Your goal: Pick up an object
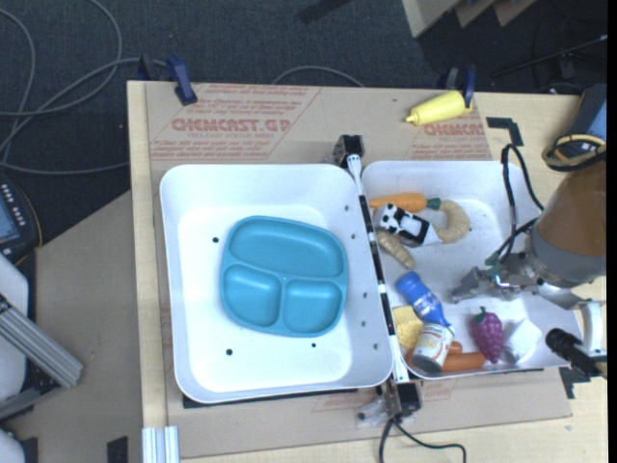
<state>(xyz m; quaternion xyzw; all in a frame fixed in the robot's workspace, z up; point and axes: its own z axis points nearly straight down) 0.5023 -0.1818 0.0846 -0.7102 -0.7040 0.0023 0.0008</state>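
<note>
Gripper (479, 285) low in right bin (482, 177), near purple grapes (490, 333); finger state unclear.

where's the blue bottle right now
The blue bottle lies in the right bin, near its left wall, just above the can and left of the grapes.

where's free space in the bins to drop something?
Left bin: white floor all round the blue tray, widest along the near edge. Right bin: crowded by the divider, with carrot, blue bottle, can and grapes; a bare patch lies mid-bin, left of the gripper.
</note>
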